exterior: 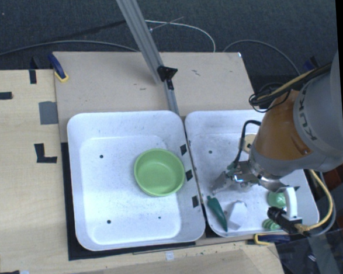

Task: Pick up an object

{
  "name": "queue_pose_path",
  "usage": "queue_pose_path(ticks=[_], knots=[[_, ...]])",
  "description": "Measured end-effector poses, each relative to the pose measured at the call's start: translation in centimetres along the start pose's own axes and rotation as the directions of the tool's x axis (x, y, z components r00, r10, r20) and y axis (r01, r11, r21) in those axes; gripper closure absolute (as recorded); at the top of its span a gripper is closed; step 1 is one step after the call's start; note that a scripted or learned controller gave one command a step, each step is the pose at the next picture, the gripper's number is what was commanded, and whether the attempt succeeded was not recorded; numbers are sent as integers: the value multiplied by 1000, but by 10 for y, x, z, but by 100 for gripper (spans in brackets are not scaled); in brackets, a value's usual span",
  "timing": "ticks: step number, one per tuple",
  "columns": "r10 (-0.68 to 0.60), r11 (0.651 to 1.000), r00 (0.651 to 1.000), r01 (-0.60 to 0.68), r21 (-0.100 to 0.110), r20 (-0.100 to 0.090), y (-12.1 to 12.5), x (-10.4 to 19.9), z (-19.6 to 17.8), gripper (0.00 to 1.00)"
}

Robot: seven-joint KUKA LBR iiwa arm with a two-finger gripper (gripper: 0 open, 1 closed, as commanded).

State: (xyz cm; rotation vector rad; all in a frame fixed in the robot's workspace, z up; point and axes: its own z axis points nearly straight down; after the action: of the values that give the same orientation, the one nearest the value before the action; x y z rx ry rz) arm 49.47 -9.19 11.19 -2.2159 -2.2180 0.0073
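A light green bowl [159, 172] sits in the left bin [91, 168], near its right wall. My gripper [224, 182] is low over the middle of the right bin [212, 130], pointing left, with the grey and orange arm behind it. Just below the gripper lie a dark green pointed object [216, 213] and a pale white piece [237, 214], both apart from it. A small green object [275, 199] shows by the wrist at the bin's right side, partly hidden.
A grey metal pole [144, 39] slants across the bench above the bins. Cables run over the dark floor at the top. Another small green bit [270, 224] lies at the right bin's front right corner.
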Motion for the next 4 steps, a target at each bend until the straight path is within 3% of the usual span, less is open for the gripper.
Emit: queue_pose_path(ticks=[1, 3, 4], knots=[[-2, 1000, 1000, 2, -2, -1, 0, 1, -12, 100], [-1, 1000, 1000, 1, -11, 2, 4, 2, -120, 100], [-6, 1000, 1000, 6, -6, 0, 9, 49, -122, 100]])
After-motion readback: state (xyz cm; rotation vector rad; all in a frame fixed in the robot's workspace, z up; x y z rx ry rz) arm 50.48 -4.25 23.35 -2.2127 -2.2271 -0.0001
